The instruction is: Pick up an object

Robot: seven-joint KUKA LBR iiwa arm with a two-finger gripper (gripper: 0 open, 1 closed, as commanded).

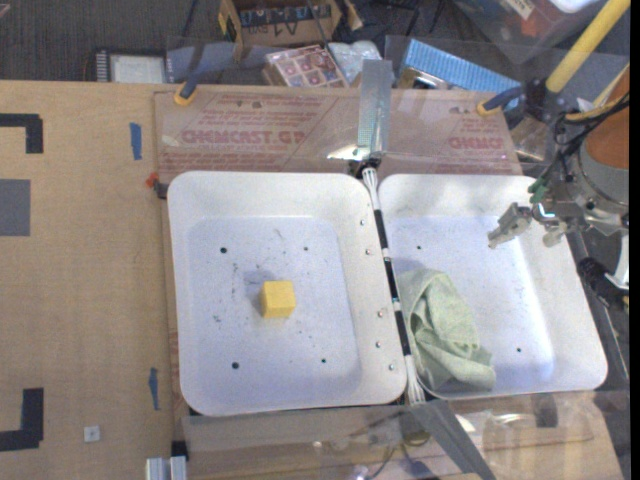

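Observation:
A small yellow block (pixel 279 299) lies near the middle of the left bin (pixel 200 208). A crumpled pale green cloth (pixel 447 330) rests against the left wall of the right bin (pixel 570 368), toward its front. My gripper (pixel 528 222) hangs over the right bin's far right part, well away from both the cloth and the block. Its fingers are spread, and nothing is between them.
A metal divider strip (pixel 375 118) rises behind the seam between the bins. Clear panels with printed lettering (pixel 260 133) stand at the back. A cardboard surface (pixel 70 268) lies to the left, clutter beyond the far edge.

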